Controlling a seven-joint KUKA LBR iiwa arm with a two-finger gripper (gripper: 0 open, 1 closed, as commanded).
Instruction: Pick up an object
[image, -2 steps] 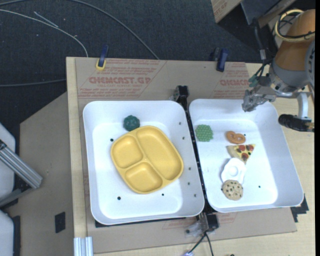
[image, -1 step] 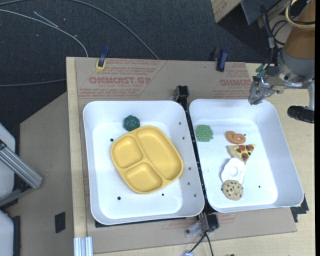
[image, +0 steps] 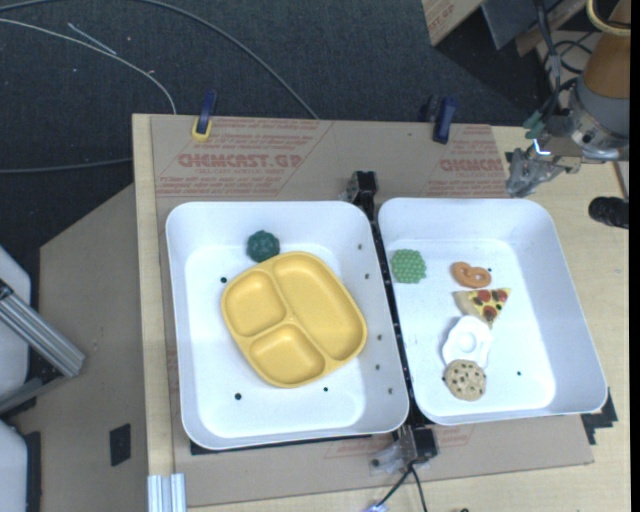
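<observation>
Dark carpet surrounds the desk (image: 300, 160), where we see two white bins. Taking the right bin (image: 545, 300) as landmark: inside it lie a green disc (image: 408, 266), pretzel (image: 470, 274), pizza slice (image: 485, 300), fried egg (image: 468, 342) and cookie (image: 464, 379). Beyond its far right corner hovers our claw (image: 522, 172); we cannot tell its state. Left of it sits a yellow tray (image: 292, 318).

From my station the arm (image: 605, 60) ran off the upper right edge of the frame, so I saw just its wrist end. The gripper (image: 522, 180) there was too small and blurred for me to read. The dark round thing (image: 610, 211) at the right edge was cut off. The surface (image: 160, 300) ran off the bottom edge.
</observation>
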